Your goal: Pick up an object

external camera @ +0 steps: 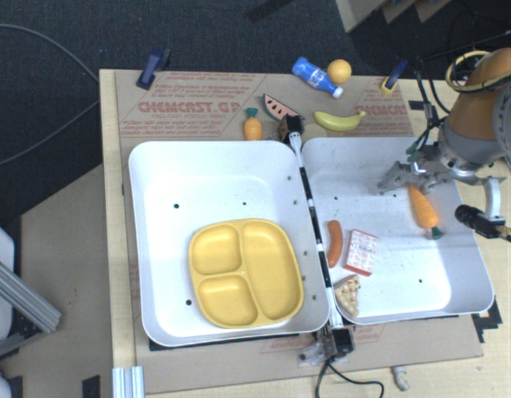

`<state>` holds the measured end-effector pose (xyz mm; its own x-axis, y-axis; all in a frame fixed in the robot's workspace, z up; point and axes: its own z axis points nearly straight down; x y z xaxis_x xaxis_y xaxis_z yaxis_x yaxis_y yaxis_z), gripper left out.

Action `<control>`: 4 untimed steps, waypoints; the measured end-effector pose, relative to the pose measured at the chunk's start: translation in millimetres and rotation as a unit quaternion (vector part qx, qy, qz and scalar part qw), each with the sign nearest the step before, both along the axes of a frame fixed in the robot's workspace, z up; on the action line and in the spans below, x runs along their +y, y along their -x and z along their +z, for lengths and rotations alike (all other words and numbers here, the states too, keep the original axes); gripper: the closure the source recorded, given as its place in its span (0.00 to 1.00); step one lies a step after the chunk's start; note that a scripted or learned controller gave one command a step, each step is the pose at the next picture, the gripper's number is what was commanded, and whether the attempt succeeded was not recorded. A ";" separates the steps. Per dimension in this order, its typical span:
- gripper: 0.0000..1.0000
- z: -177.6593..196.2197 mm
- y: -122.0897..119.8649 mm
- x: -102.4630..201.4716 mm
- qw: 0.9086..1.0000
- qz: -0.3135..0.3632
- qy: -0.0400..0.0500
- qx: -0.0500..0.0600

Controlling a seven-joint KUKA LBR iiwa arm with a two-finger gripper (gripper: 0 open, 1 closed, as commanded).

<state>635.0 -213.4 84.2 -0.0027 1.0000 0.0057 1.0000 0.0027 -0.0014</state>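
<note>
1. The grey arm (479,123) reaches in from the right over the right bin (455,301), its hand (415,177) low at the bin's far part.
2. The hand's metal fingers (395,178) are splayed wide, with nothing between them.
3. A toy carrot (424,207) lies on the bin floor just beside the hand, on its near side, with its green tip toward the bin's right wall.
4. Near the divider in the right bin lie a toy sausage (333,243), a small red-and-white packet (361,251) and a speckled piece (347,293) at the near corner.
5. The left bin (156,181) holds a yellow divided tray (245,270).
6. On the surface (197,102) behind the bins sit a banana (338,120), a watermelon slice (278,106), a small blue bottle (315,76) and an orange ball (339,70).
</note>
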 end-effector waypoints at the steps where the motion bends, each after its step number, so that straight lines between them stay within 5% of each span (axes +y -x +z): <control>1: 0.00 1.6 22.3 -4.9 1.000 0.001 -0.002 -0.001; 2: 1.00 11.5 22.5 -7.2 1.000 0.001 0.002 -0.002; 3: 1.00 1.0 24.5 90.0 1.000 -0.001 0.002 -0.001; 4: 1.00 101.7 41.9 170.6 1.000 0.000 0.002 -0.002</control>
